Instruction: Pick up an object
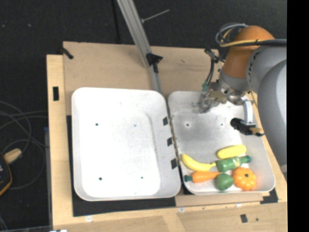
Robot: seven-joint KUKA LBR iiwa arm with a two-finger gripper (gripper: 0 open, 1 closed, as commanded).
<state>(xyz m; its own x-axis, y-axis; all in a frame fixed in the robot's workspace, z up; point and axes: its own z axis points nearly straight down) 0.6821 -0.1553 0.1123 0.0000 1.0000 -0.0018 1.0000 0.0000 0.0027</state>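
Note:
My gripper (206, 101) hangs over the far edge of the right bin (203, 134), with nothing visible between its fingers. Toy food lies clustered at the near end of that bin, well away from the gripper. There is a yellow banana (195, 163), a yellow squash-like piece (231, 152), a green bottle-shaped piece (232, 163), an orange carrot (204, 176), a green pepper (224, 181) and an orange pumpkin (245, 178).
The left bin (118, 144) sits beside the right one, joined along the middle by black clips (170, 141). A grey metal pole (137, 33) slants up from behind the bins. The wooden bench (111, 64) surrounds both.

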